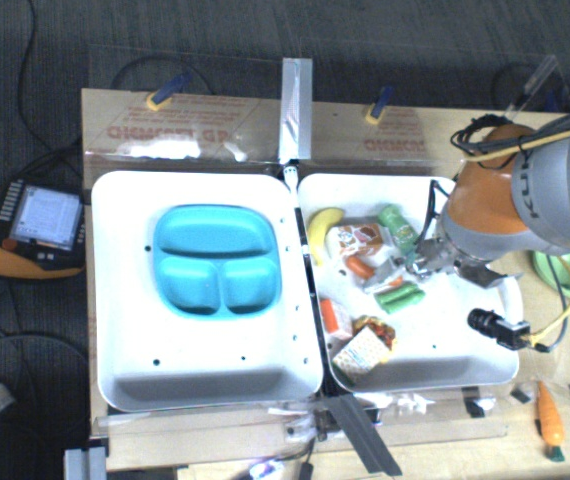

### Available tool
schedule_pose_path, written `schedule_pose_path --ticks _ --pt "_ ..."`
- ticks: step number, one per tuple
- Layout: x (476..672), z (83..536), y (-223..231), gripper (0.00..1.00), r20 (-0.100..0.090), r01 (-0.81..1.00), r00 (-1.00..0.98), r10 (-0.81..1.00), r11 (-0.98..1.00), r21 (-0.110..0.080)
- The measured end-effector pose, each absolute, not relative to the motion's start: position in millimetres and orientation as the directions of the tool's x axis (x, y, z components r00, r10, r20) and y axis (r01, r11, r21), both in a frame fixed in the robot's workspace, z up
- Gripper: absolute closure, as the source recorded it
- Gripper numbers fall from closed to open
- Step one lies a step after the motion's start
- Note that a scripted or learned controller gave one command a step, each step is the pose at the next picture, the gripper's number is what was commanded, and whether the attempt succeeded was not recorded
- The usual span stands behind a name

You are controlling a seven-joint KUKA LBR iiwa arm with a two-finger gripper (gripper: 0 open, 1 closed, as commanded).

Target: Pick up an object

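Note:
The right bin [450, 343] holds several small items. A yellow banana [322, 231] lies at its upper left beside a red and white snack packet [357, 240]. A green can [399, 225] sits above centre, and a flat green piece [399, 296] lies in the middle. Close to the packet is an orange carrot-like piece [361, 266]. A torn brown and white packet [363, 348] rests near the front, with an orange-red piece [331, 316] by the left wall. My gripper [420, 260] is low in this bin, between the green can and the flat green piece.
The left bin [110, 298] contains a blue divided tray [217, 258]. The grey and orange arm [510, 203] covers the right bin's right side. A black cylinder [495, 326] juts over the right rim. An orange carrot [550, 423] lies outside at lower right.

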State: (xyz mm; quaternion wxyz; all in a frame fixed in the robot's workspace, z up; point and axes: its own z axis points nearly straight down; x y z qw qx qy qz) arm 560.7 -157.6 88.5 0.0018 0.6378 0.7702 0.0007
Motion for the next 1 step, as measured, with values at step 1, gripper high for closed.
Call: schedule_pose_path --ticks 1 --pt "485.2 148.6 -118.6 0.0 0.004 0.945 -0.326 0.945 0.326 -0.006"
